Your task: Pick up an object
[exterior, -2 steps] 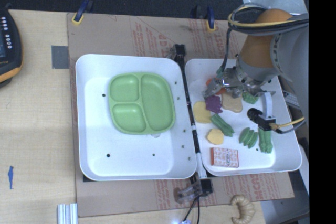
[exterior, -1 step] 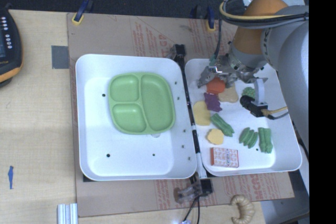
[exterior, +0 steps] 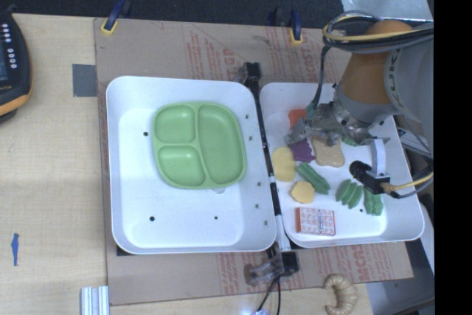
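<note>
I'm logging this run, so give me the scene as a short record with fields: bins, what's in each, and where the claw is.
left bin: holds a green divided plate
right bin: holds small toy foods, among them a purple piece, a yellow piece, green pods and a red and white packet
claw: low over the right bin's far end, by the purple piece
held: nothing seen between the fingers
</note>
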`<state>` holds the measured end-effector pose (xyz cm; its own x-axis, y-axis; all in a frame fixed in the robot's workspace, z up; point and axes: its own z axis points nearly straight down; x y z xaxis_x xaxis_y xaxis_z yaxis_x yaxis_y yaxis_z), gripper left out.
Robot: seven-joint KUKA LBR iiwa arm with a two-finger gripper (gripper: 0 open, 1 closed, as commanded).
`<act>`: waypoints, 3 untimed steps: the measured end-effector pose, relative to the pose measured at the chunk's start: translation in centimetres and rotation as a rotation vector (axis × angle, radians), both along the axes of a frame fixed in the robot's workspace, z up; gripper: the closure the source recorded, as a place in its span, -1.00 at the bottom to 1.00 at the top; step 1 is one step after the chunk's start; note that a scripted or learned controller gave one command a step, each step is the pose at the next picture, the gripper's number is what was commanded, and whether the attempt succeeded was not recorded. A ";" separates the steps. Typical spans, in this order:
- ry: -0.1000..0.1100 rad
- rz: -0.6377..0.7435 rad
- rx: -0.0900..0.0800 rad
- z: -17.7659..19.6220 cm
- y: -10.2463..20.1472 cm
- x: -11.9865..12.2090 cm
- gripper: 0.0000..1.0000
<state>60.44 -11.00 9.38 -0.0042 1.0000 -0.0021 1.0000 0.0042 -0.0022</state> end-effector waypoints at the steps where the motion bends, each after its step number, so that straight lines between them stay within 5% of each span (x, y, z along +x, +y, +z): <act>1: -0.005 0.002 0.001 0.0 1.9 4.7 -1.00; 2: 0.000 -0.001 0.000 0.0 -0.4 -0.9 -1.00; 3: -0.005 0.002 0.002 0.0 1.0 5.2 -1.00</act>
<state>65.69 -9.97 9.33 -0.0062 1.0000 -0.0006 1.0000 0.0062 0.0032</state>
